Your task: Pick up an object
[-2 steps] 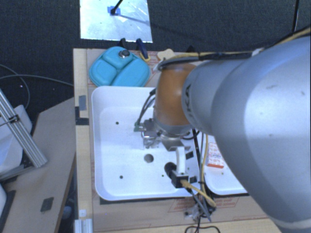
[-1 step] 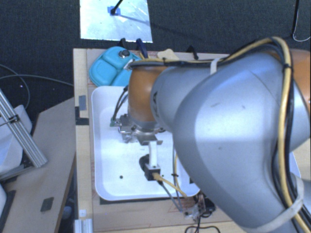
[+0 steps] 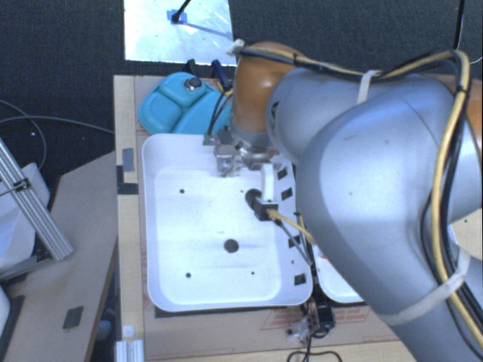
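My gripper (image 3: 226, 163) hangs low over the far edge of the left white bin (image 3: 162, 225), just below the orange band of the wrist. Nothing can be seen held under it. A small dark round thing (image 3: 231, 246) lies on the bin floor toward the near side, well apart from the gripper. Whether it is a loose object or a mark on the floor I cannot tell. A few tiny dark dots (image 3: 182, 192) also speckle the floor.
A blue plastic object (image 3: 175, 105) lies behind the left bin, outside it and close to the gripper. The grey arm covers most of the right bin (image 3: 341, 291). A shiny sheet (image 3: 177, 21) lies at the far back.
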Motion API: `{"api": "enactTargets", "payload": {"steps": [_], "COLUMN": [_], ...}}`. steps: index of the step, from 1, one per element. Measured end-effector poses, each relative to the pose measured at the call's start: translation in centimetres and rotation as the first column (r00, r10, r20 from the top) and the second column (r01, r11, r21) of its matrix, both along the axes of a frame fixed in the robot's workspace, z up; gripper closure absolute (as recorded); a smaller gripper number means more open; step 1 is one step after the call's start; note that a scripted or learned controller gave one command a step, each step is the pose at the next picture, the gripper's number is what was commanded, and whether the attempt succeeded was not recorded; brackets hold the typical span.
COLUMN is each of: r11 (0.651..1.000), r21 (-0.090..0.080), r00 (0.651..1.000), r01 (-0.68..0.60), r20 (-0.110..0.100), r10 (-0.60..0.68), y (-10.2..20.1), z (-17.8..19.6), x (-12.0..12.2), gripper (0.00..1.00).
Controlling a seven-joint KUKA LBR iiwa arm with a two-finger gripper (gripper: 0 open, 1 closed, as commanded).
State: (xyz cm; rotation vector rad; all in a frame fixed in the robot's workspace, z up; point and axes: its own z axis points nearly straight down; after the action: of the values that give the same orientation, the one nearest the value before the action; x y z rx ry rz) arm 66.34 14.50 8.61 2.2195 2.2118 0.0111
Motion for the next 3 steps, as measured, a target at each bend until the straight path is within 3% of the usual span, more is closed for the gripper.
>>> {"api": "enactTargets", "payload": {"steps": [1,2,3], "r11": [1.000,1.000,1.000], "r21": [0.001,0.000,0.003], "r00": [1.000,1.000,1.000], "r01": [-0.003,-0.001,-0.009], "r20": [-0.016,-0.017,0.002], "r10": [0.003,0.001,0.009], "y": [-0.7,-1.1,5.2], "z": [-0.2,-0.2,0.0], "x": [-7.0,-18.0,-6.3], "gripper": [1.00,1.00,1.00]}}
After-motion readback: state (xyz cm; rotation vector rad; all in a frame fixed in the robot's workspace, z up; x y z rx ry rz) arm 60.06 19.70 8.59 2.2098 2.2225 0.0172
